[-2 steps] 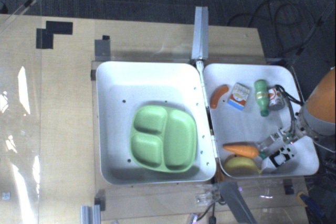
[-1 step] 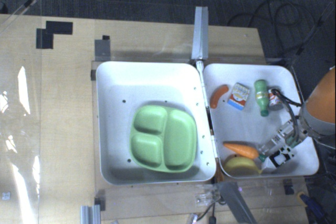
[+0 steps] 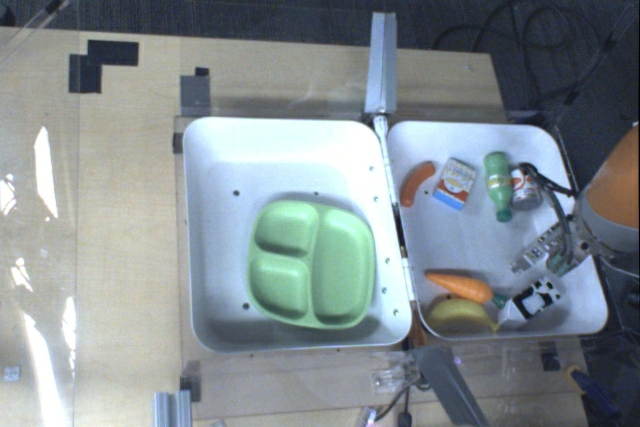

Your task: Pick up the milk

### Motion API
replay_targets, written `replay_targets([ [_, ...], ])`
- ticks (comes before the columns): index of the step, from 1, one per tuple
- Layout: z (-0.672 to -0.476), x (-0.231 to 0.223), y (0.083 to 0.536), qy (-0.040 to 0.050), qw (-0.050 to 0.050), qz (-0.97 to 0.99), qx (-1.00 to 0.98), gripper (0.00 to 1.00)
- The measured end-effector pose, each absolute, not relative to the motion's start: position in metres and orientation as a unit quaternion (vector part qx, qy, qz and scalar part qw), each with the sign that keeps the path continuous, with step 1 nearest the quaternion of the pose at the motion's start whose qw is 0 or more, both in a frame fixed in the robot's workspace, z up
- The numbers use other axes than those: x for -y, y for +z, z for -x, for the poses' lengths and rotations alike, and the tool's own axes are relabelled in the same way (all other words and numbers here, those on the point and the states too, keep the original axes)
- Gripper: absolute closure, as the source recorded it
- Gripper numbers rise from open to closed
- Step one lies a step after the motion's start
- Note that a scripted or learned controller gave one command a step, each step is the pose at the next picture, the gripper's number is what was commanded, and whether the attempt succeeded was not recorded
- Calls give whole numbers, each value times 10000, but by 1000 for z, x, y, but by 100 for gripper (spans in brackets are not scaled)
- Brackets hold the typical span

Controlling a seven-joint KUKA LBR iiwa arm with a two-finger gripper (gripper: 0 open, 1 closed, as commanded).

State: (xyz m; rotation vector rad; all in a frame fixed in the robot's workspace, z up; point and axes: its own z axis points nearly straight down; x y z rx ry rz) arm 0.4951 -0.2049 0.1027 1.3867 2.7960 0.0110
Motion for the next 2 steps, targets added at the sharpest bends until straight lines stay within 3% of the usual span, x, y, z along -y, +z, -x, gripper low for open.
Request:
replay_targets([
  [1,-495,205,103,36,102,-4444,-8958,0],
  [2,-492,206,91,12,74,-4125,-9109,0],
])
